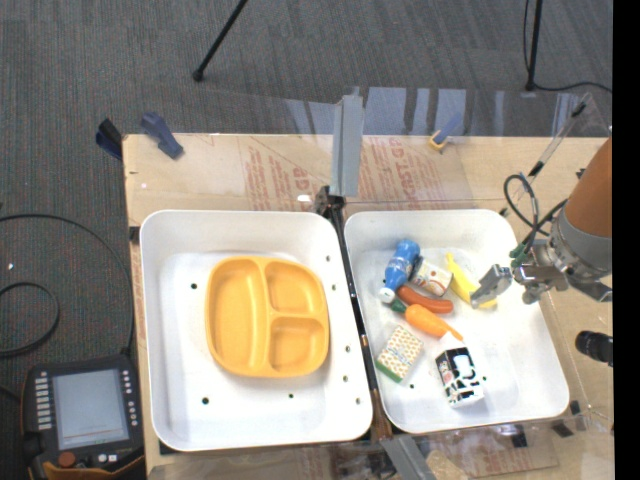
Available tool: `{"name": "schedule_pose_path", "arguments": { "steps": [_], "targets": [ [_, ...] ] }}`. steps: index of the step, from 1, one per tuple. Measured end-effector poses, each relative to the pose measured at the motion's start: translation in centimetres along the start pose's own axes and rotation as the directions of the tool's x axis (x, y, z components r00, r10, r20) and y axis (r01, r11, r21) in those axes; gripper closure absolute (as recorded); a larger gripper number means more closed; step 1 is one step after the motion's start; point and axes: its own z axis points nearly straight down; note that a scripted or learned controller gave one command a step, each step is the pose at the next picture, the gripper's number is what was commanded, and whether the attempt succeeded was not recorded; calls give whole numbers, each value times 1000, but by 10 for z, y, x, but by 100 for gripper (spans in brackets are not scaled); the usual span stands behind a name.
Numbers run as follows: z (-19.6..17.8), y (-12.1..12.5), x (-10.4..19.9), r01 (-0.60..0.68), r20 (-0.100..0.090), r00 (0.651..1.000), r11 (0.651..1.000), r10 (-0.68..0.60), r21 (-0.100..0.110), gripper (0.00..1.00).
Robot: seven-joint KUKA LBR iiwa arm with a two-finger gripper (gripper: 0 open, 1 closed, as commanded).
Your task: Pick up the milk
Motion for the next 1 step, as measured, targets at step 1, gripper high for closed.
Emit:
{"name": "schedule_pose_path", "arguments": {
  "steps": [1],
  "targets": [
    [101, 62, -14, -10, -6, 1000, 1000, 10, -1, 0]
  ]
}}
